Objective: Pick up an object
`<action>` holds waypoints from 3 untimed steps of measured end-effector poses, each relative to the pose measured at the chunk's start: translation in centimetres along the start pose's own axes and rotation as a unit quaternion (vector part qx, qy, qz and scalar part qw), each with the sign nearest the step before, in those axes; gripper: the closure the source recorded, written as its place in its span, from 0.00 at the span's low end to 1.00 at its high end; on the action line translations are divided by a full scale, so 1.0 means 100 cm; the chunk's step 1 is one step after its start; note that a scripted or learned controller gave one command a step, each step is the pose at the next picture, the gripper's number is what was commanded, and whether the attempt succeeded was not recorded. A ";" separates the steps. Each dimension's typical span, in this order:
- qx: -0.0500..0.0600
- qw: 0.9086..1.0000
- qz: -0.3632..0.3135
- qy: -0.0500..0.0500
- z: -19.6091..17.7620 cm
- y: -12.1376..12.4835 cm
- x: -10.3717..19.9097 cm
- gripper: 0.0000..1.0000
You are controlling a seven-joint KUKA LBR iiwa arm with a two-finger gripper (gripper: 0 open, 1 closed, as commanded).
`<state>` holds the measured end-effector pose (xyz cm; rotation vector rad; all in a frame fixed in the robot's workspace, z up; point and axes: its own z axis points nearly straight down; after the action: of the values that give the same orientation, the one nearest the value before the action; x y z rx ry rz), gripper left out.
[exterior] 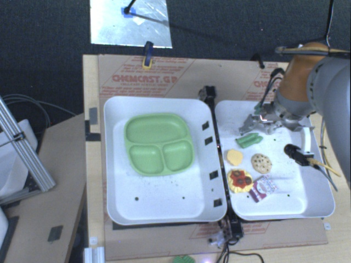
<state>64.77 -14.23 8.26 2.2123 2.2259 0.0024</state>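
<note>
Green pod [248, 141] looks like our likeliest pick. It lies in the right bin [285, 201], in the far half near the left wall, its long axis running roughly wall to wall. The gripper [253, 125] hangs just on its far side, nearly over it; how wide it stands we cannot tell. Toward the near edge sit a yellow piece [234, 157], a cookie [261, 163], a pizza slice [239, 180] and a red-and-white packet [264, 188] — near, yet apart from the pod. A green plate [159, 144] lies in the left bin [112, 163].

Red "CHEMCAST GP" on brown board [186, 84]
</note>
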 end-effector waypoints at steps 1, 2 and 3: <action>-0.001 1.000 0.000 0.000 -0.014 0.000 0.000 1.00; -0.001 1.000 0.000 0.000 -0.013 0.000 0.000 0.00; -0.001 1.000 0.001 0.001 -0.003 0.023 0.000 0.00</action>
<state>67.03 -14.18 8.54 2.2138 2.2241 0.0055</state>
